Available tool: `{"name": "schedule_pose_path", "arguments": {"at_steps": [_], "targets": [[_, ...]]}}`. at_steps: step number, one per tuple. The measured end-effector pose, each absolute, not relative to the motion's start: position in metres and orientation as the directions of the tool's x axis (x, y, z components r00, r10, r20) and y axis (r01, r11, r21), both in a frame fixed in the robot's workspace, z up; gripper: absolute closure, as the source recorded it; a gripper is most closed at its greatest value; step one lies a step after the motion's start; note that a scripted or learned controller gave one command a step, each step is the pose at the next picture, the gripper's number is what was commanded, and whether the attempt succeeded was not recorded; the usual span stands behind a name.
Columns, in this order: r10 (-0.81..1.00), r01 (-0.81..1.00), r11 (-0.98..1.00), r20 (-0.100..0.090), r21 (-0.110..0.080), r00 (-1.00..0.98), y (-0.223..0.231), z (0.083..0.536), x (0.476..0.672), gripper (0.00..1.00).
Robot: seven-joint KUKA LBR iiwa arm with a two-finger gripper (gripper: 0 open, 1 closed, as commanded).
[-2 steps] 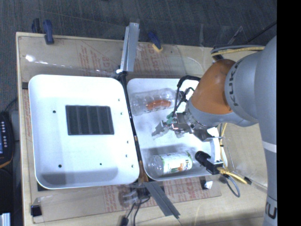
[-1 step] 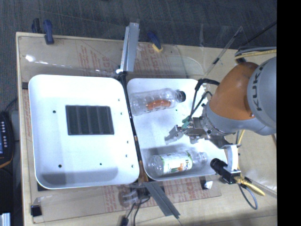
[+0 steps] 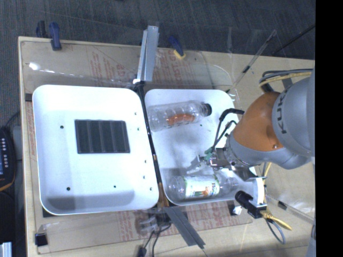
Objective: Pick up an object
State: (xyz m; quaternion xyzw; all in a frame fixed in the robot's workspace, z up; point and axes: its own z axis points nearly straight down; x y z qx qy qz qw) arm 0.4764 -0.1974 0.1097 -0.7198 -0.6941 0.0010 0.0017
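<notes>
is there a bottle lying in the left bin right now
No. Both clear bottles, the orange-label bottle and the green-label bottle, lie in the right bin; the left bin shows a dark ribbed rectangle.

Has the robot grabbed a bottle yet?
Not yet. Done: the arm has reached into the right bin. In hand: its gripper sits just above the labelled bottle. Left: gripping and lifting. Both it and the orange-label bottle lie in the bin.

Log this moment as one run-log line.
arm: over right bin | claw: above bottle with green label | bottle with orange label: far end | left bin: dark panel | grasp: unconfirmed
</notes>
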Motion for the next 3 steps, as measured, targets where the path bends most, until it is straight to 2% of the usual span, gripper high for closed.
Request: {"name": "schedule_pose_path", "arguments": {"at_steps": [1,2,3], "targets": [[1.000,1.000,0.003,0.001,-0.001,-0.003,-0.198,0.170,0.504,0.00],[0.997,0.997,0.075,0.002,-0.002,-0.075,-0.210,0.091,0.477,0.00],[1.000,1.000,0.013,0.001,-0.002,-0.013,-0.210,0.147,0.505,0.00]]}}
